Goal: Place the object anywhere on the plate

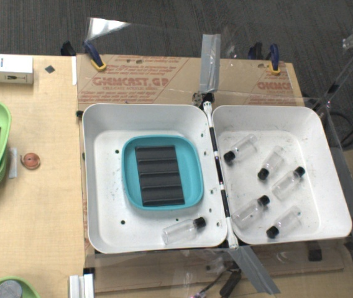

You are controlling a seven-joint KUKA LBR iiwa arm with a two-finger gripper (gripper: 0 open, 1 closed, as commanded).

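A: Task thing first. What is it, where is it?

B: Going by the task, a clear vial with a black cap. The nearest candidate (179, 230) lies on its side on the floor of the left bin (96, 179), near the front wall, just beside the plate's (128, 166) front right corner and off it. Cap end points right.

A: Handling?

B: My judgement: light, rigid, smooth-walled. Round body, so it probably rolls if nudged and may slip under a weak pinch. It could be glass or plastic; treat it as breakable. Take it across the middle of the barrel, squeezing square to its long axis, clear of the cap. The bin wall is close on the front side, so approach room is tight there.

A: Gripper?

B: Can't tell its state from this view.

A: Counts, big to small.

B: White bins: two, side by side. Teal plate: one, in the left bin, middle. Black ribbed insert (159, 175): one, lying on the plate and covering most of its centre. Vials: six in all. One is in the left bin; five are scattered on the floor of the right bin (325, 166), all lying down and apart from one another. None sits on the plate.
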